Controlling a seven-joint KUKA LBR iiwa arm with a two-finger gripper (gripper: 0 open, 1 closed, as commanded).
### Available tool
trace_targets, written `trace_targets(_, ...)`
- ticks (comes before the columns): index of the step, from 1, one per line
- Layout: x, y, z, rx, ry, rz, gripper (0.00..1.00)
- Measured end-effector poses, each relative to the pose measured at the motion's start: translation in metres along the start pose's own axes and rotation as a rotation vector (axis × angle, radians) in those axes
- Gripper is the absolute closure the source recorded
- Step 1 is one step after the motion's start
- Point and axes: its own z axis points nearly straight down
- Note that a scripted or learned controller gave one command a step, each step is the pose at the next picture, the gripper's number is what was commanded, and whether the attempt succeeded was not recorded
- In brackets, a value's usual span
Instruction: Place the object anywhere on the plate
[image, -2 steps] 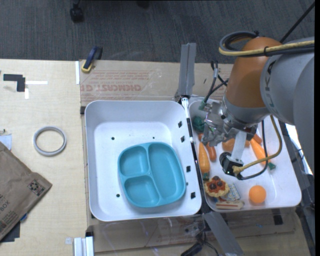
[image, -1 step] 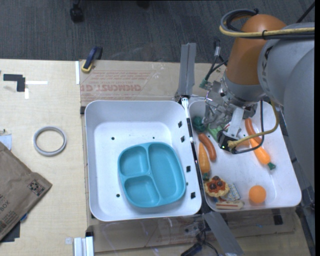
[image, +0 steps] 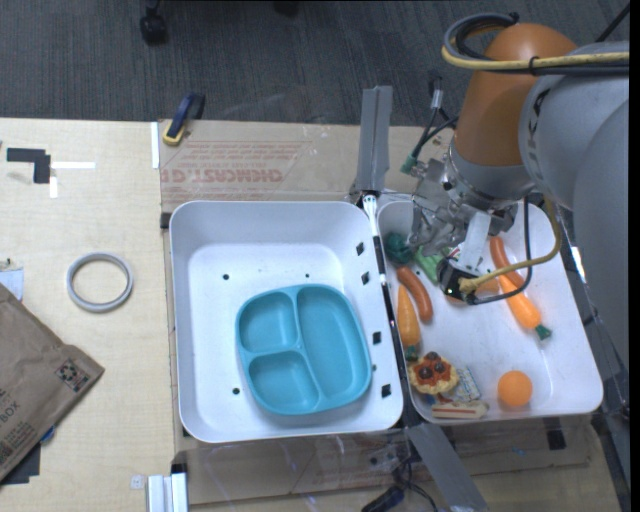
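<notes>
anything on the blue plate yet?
No. The blue plate lies bare in the left bin, and the toy foods sit in the right bin under the tool.

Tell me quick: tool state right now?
Tool: cannot be told; it is low in the right bin, over the green toy.

Arm low over the right bin, plate alone in the left

The gripper (image: 437, 243) hangs over toy food in the right bin (image: 570, 395): a hot dog (image: 415, 293), carrot (image: 516, 295), orange (image: 514, 389) and small pizza (image: 434, 373). The blue divided plate (image: 300, 348) lies in the left bin (image: 200, 330).
</notes>
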Motion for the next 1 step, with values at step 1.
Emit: trace_targets(1, -0.0137, -0.0725, -0.0262, -0.003, 0.006, 0.196, 1.00)
